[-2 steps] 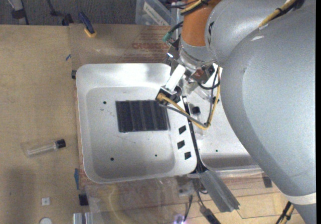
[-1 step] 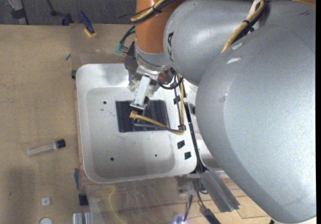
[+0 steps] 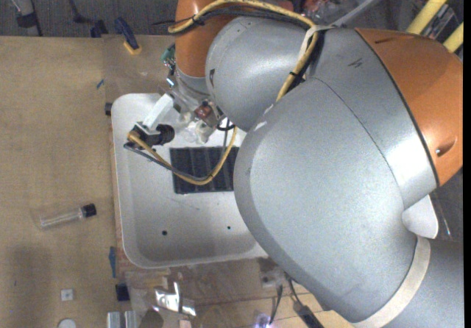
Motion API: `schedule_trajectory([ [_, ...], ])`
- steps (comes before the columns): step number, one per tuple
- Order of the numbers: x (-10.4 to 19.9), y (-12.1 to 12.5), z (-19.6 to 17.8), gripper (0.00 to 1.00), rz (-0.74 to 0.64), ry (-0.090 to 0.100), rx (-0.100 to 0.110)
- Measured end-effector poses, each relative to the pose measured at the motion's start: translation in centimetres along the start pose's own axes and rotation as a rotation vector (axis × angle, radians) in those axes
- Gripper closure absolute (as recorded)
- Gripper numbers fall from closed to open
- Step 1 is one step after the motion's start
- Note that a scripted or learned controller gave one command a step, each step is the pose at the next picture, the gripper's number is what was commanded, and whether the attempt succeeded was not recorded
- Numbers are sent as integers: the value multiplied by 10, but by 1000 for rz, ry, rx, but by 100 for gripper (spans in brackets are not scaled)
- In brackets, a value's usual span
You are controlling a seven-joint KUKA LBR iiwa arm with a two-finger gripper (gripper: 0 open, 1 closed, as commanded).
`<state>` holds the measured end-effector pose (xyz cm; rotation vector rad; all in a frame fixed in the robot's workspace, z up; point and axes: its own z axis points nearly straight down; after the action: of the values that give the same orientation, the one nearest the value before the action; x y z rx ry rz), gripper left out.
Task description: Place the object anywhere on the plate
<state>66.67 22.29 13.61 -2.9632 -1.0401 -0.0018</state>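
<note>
Over the white bin [image 3: 147, 238] we see the gripper [image 3: 195, 115] near the far wall; we cannot tell its grip. A black ribbed slab [image 3: 193, 159] lies on the bin's floor just beneath.

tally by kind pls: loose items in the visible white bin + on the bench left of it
Flat black ribbed rectangular pad, in the white bin: 1
Clear plastic tube with black cap, on the tan bench: 1
Total: 2
Small blue bits on the bench are too small to identify.
</note>
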Motion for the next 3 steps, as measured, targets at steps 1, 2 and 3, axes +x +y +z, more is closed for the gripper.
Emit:
schedule_trajectory([
  [1,-62,-49,40,100,170,21,-10],
  [2,-56,-49,-2,100,-24,-5,1],
  [3,-55,-49,-2,0,-24,-4,1],
])
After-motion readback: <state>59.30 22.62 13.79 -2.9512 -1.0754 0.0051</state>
